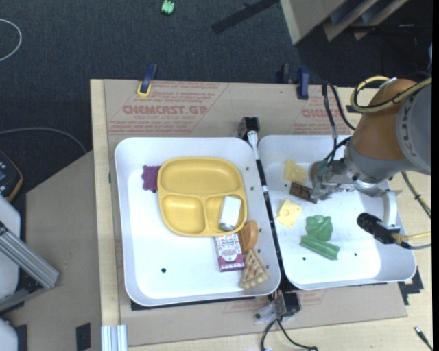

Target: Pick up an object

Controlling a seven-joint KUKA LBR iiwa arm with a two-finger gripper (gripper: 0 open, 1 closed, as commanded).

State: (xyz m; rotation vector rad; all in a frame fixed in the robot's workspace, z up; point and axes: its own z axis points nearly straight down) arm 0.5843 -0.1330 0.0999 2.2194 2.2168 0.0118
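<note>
brown block [300, 192] just left of gripper [319, 186], right bin [343, 277]

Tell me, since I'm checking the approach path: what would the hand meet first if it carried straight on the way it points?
Probably the small brown piece just below the hand, though depth is unclear from this slanted view.

Bench top [206, 106]: brown board, faded red lettering. Two clamps on its far edge, one yellow [145, 83], one blue [302, 82]. Dark carpet floor [103, 41] beyond and left of the bench. Small green scrap [167, 7] on the carpet, far side. Aluminium rail [27, 257] left of the bench. Even overhead light.
</note>
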